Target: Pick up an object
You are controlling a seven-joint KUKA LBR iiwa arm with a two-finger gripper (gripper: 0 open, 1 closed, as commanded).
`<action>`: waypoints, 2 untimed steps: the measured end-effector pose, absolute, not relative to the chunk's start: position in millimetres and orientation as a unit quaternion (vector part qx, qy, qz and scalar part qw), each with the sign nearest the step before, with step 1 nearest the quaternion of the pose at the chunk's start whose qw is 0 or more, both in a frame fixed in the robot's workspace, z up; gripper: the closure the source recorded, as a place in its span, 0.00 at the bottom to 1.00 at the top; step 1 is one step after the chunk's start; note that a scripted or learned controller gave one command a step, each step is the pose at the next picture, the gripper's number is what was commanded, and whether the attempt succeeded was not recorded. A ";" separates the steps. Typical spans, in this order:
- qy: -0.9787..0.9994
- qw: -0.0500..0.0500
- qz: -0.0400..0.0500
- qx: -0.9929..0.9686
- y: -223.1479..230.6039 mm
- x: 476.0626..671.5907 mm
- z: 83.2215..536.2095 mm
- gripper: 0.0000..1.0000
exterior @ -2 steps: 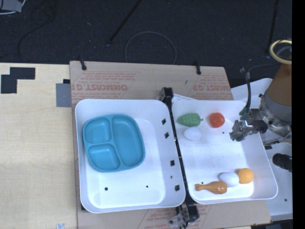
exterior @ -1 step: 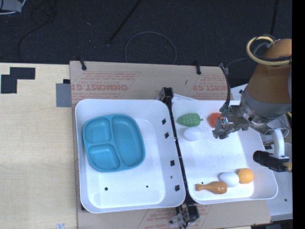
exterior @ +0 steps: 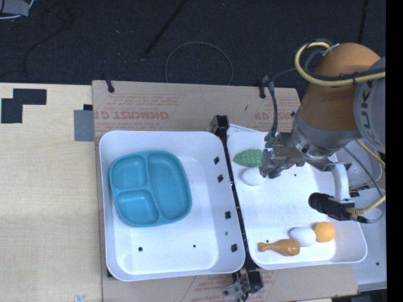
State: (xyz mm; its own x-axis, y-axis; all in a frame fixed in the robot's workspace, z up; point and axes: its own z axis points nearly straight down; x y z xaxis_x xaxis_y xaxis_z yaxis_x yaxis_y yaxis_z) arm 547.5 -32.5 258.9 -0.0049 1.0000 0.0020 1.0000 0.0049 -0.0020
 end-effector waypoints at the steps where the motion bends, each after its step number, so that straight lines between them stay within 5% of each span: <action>1: -0.709 0.003 0.001 -0.706 22.7 545.4 243.5 1.00; 2: -0.708 0.001 0.001 -0.706 67.5 555.4 245.5 1.00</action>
